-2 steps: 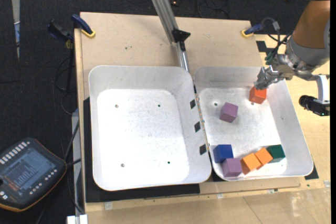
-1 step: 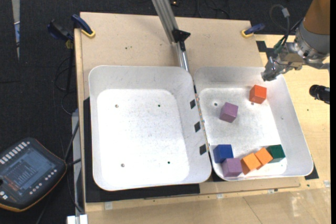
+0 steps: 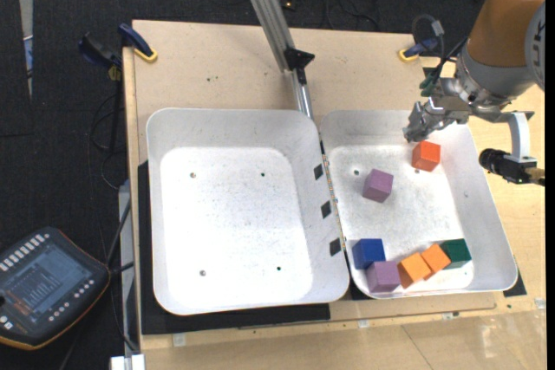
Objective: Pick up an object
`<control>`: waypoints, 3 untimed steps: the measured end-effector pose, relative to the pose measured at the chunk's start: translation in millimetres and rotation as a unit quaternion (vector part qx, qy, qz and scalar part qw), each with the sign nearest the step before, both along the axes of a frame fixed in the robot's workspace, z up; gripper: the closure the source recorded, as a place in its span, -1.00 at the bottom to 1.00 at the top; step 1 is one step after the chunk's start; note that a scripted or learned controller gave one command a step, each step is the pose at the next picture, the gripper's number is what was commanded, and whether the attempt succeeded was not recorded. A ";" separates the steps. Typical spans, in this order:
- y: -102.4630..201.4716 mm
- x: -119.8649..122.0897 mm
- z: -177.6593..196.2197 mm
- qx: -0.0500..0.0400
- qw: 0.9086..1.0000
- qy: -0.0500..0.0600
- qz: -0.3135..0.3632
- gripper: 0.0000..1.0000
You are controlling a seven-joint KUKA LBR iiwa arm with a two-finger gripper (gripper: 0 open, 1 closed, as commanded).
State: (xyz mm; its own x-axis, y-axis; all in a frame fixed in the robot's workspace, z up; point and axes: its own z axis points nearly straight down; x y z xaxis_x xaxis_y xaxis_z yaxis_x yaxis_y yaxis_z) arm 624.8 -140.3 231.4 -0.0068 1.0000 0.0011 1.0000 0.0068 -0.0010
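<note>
Arm enters from the right, orange band above the wrist; gripper (image 3: pixel 420 127) hangs over the far edge of the right bin (image 3: pixel 486 212), just above and beside an orange cube (image 3: pixel 426 156). Whether it grips anything cannot be told at this angle; the cube appears to sit on the bin floor, not held. A purple cube (image 3: pixel 377 185) lies near the bin's centre, apart from the orange one. Along the near edge sits a cluster: blue cube (image 3: pixel 368 252), second purple cube (image 3: pixel 384 275), second orange cube (image 3: pixel 415 267), a third orange cube (image 3: pixel 436 258) and a green cube (image 3: pixel 455 252), packed close toward the near right corner. Left bin (image 3: pixel 173 186) adjoins the right bin's left edge. Teach pendant (image 3: pixel 43 282) lies off the bench's near left corner.
</note>
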 end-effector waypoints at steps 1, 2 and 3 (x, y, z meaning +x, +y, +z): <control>51.7 -18.6 -9.6 0.000 1.000 0.000 0.000 1.00; 103.9 -25.4 -12.9 0.000 1.000 0.000 0.001 1.00; 156.6 -42.9 3.9 0.001 1.000 -0.001 0.001 1.00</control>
State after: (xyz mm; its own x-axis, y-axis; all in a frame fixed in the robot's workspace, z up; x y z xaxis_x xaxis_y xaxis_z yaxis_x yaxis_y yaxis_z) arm 581.9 16.4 235.3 -0.0093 1.0000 0.0023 1.0000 0.0093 0.0001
